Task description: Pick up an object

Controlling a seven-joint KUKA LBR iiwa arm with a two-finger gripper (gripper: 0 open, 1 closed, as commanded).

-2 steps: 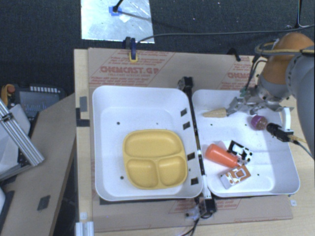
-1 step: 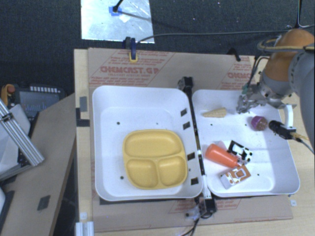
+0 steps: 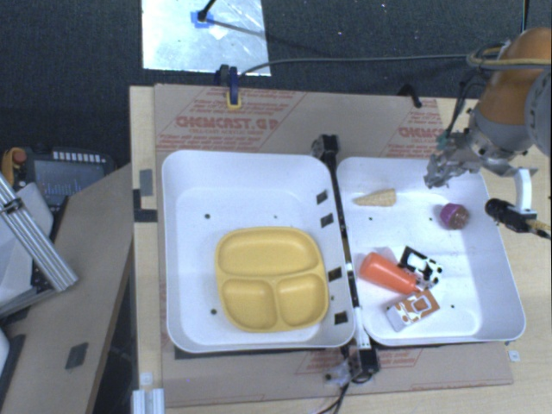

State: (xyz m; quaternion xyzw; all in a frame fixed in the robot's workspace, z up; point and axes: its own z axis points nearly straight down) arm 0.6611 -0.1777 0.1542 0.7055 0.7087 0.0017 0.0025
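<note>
The right bin (image 3: 492, 257) holds a purple ball (image 3: 454, 216), a pale wedge-shaped piece (image 3: 376, 198), an orange cone-shaped object (image 3: 386, 272), a small black-and-white item (image 3: 420, 266) and a brown-and-white box (image 3: 412, 309). My gripper (image 3: 438, 172) hangs over the bin's far right part, above and slightly left of the purple ball, with nothing seen between its tips. It is to the right of the pale wedge.
The left bin (image 3: 190, 231) holds a yellow divided tray (image 3: 269, 277). A black divider bar (image 3: 338, 231) runs between the bins. Cables (image 3: 362, 59) cross the bench behind them. A black part of the arm (image 3: 509, 214) juts over the right bin's edge.
</note>
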